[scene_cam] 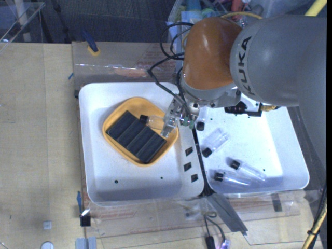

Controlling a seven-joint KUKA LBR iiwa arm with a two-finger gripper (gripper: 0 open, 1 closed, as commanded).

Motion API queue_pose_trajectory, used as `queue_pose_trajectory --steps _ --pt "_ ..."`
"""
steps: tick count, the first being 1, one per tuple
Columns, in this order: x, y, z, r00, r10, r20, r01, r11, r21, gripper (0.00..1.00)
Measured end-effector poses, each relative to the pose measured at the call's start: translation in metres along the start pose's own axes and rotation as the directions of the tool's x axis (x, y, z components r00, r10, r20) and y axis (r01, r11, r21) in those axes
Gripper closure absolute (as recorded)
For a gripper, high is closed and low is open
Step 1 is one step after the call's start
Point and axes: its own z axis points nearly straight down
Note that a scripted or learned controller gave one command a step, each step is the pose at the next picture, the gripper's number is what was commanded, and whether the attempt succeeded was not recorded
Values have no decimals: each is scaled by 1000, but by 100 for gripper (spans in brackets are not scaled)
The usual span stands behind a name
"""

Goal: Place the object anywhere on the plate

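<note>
Plastic tube (147, 120), small and see-through with a black cap, sits at the top right part of the yellow plate (120, 115), just at the tips of the gripper (168, 126). It looks like the tube may be touching the fingers, but it is too small and blurry to tell if the fingers are squeezing it, and it is not clear if they are apart or together. The plate is square with round corners and lies tilted like a diamond in the left white bin (104, 185). A dark ridged pad (136, 136) covers most of the plate, and the tube rests at its upper edge. The big grey arm (280, 51) with its orange band (207, 51) reaches in from the right and hangs over the wall between the two bins. In the right white bin (290, 139) lie more see-through tubes (238, 173) with black caps, well apart from the plate. Black cables (163, 66) loop behind the arm.
</note>
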Motion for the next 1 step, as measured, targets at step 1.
queue_pose_trajectory --steps 1 --pt "0 0 0 1000 1 0 -1 1000 0 0"
